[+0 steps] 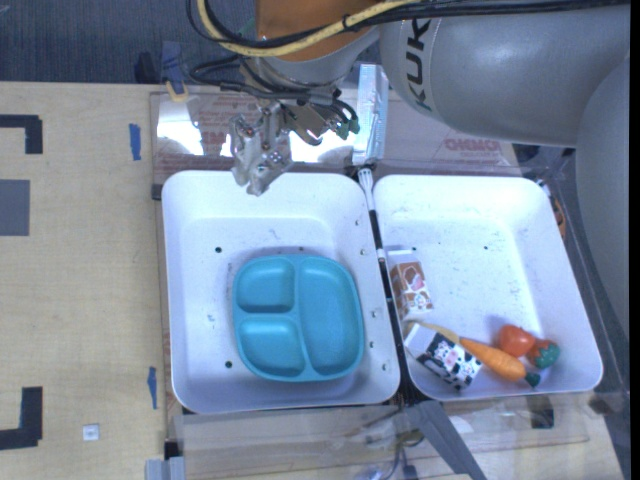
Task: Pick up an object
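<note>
Two bins (190, 268) sitting on the desk — claw (258, 173) hanging over the left bin's far rim, nothing visibly in it, open or closed cannot tell. Pickable carrot (490, 356) lying in the right bin's near corner, well apart — untouched.

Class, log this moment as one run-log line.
gripper: over left bin's far rim | blue three-compartment plastic plate: left bin | orange toy carrot: right bin

Two bins sit side by side on the bench. The left bin (190, 268) holds a divided tray (297, 316) toward its near side. In the right bin (520, 228), a small packet (409, 285) lies by the left wall, with a carton (449, 359), a carrot (492, 358) and a tomato (516, 339) along the near edge. The gripper (257, 168) hangs over the left bin's far rim.
</note>
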### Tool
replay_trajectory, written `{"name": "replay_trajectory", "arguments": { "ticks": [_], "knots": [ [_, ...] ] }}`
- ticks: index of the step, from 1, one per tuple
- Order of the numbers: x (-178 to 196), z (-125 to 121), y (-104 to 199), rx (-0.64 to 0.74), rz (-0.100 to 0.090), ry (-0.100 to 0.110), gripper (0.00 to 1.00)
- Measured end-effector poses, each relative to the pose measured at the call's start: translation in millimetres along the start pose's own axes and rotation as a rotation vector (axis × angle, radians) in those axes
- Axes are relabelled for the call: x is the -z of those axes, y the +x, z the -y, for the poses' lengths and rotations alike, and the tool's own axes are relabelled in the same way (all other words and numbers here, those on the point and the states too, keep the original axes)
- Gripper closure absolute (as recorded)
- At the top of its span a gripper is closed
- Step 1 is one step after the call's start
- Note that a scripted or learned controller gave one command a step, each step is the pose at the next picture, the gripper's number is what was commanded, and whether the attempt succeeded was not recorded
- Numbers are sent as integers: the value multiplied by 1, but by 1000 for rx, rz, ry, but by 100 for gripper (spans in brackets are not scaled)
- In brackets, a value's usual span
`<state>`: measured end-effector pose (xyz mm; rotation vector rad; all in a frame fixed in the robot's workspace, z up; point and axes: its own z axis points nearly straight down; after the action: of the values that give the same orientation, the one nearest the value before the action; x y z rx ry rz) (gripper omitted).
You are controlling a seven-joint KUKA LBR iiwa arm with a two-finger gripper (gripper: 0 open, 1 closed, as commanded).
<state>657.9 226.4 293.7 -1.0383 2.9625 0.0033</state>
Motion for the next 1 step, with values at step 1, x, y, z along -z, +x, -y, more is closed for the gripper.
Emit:
{"name": "replay_trajectory", "arguments": {
  "ticks": [1],
  "knots": [
    [60,-19,41,148,7,3,100]
  ]
}}
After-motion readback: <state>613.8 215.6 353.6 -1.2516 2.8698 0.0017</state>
